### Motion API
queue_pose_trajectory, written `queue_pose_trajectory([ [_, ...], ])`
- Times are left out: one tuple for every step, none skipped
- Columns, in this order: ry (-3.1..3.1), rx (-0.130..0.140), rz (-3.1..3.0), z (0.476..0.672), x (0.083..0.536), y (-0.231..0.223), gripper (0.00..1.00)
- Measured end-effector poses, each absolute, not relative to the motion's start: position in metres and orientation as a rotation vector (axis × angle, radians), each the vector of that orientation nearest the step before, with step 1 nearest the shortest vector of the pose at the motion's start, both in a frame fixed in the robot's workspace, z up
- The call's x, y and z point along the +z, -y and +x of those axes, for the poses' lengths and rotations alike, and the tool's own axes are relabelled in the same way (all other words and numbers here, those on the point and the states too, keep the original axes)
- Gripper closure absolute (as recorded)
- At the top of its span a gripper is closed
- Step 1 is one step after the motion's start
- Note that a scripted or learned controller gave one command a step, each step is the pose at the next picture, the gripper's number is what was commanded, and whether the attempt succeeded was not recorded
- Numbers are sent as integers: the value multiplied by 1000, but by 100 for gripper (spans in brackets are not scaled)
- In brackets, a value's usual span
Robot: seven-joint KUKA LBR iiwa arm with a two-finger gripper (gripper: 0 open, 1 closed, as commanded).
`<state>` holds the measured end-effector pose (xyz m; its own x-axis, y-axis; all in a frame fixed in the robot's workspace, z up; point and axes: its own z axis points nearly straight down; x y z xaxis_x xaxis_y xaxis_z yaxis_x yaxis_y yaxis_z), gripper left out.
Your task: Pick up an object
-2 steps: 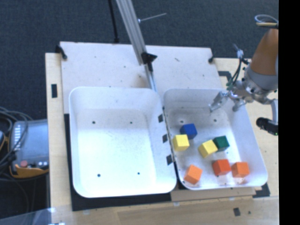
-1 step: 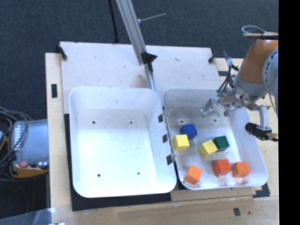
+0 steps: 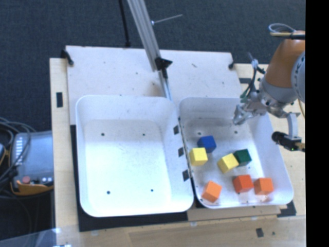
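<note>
While your gripper (image 3: 240, 116) is hovering over the right bin (image 3: 275, 153), fingers unreadable, you're holding nothing, and the blue cube (image 3: 207, 142) is waiting.

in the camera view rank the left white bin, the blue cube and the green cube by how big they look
1. Left white plastic bin, by far the largest.
2. Small blue cube and small green cube: they look alike in size, so no ranking between them.

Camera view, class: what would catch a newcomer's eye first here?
A cluster of small coloured cubes in the right white plastic bin: blue cube, two yellow, green cube, three orange. The grey arm's gripper hangs above that bin's far end, beyond the cubes.
</note>
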<state>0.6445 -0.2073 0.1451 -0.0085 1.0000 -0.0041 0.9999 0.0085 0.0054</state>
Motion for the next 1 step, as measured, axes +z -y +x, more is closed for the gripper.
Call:
queue_pose_trajectory([
  [-2224, 5, 2209, 650, 191, 209, 100],
])
